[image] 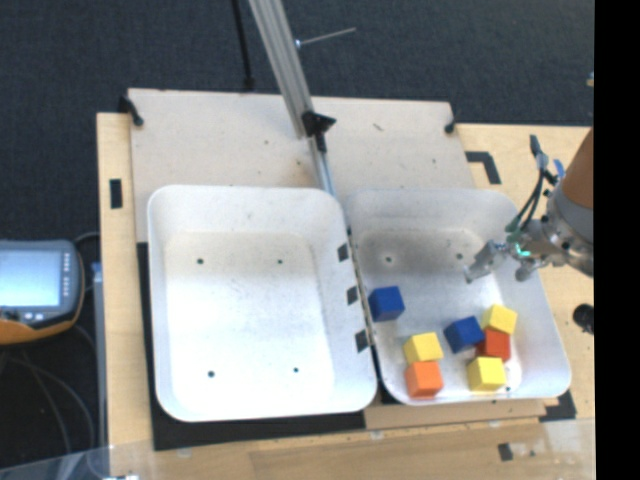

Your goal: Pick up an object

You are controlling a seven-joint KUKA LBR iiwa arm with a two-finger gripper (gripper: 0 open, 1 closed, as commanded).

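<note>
— Where is the gripper?

— At the right side of the right bin, hovering over its bare floor near the right wall. Two grey fingers point down and left; they look spread apart, with nothing between them. Behind them the grey wrist and a strip of the orange band run off to the right.

— And the things to pick?

— Small cubes, all in the right bin's near half. A blue cube sits alone by the left wall. Nearer the front, a yellow cube touches an orange cube just below it. To their right is a tight cluster — a second blue cube, a yellow one above a red-orange one, and another yellow cube at the front. The gripper stands apart from all of them, above the cluster in the view.

— The other bin?

— The left bin shows white floor with faint smudges and a few dark dots. Both bins rest side by side on a pale board, with a slanted metal rail rising behind them.
</note>
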